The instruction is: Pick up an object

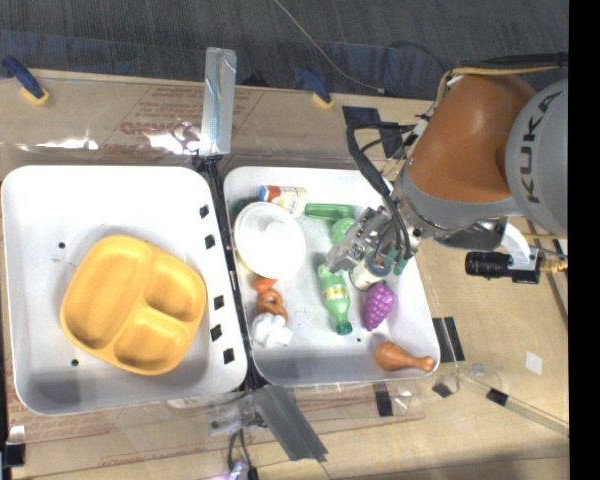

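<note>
My gripper (pixel 372 251) hangs low in the right bin (pixel 305 368), at its right side. Its fingers are spread, with nothing seen between them. Just below-left lies a green bottle (pixel 334 298); a purple grape bunch (pixel 378 304) lies just below the gripper. A small pale item (pixel 363 277) sits right under the fingertips. A white bowl (pixel 269 239) stands to the left. Another green piece (pixel 332 211) lies at the bin's far side.
The left bin (pixel 30 268) holds a yellow divided plate (pixel 133 302). In the right bin there are also a chicken drumstick (pixel 401 357) at the near right corner, a small orange and white item (pixel 269 316) near the left wall, and a white carton (pixel 283 197) at the back.
</note>
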